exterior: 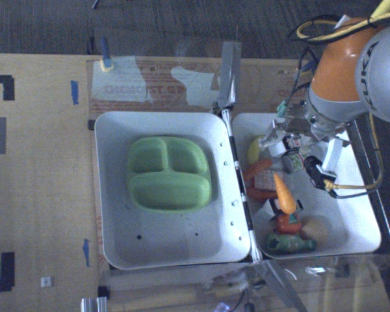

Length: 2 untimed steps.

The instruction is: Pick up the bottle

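Bottle (290,243) is the name we give, with some doubt, to the dark green, mottled, elongated object lying on its side in the lower left corner of the right shallow white bin (351,229), in the lower right of the frame. It is too blurred for us to be sure of its shape. A small red object (286,225) sits touching its upper edge, and a pale beige rounded object (316,228) lies just beside that, to the right.

Above them an orange plastic carrot (285,195) points up the frame. Left of it we see flat red-orange pieces (259,176) and, higher, a yellow rounded object (253,150) against the bin's left wall.

We see the grey arm with its orange band (341,67) reaching in from the upper right, and its two-finger gripper (288,148) low over the upper part of the right bin, well apart from the bottle. We cannot tell whether the pincer is spread or pressed together; the parts there blur into one another.

The left shallow white bin (114,220) bears a light green divided plastic plate (169,174) near its middle.
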Motion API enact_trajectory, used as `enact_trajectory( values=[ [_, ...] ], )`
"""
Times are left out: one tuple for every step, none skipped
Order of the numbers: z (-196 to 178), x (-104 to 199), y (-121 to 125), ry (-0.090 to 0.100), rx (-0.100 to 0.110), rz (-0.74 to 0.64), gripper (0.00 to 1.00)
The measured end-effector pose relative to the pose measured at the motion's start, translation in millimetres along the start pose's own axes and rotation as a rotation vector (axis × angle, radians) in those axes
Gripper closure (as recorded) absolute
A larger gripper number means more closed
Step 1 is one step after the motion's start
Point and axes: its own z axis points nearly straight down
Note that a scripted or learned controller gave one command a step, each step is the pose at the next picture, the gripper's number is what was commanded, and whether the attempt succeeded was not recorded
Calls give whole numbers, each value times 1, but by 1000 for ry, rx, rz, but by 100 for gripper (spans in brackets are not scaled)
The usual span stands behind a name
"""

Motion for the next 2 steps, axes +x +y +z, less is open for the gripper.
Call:
enact_trajectory(
  values=[
    [-56, 50, -17, -1, 2, 213, 0],
    [29, -24, -12, -1, 5, 220, 0]
  ],
)
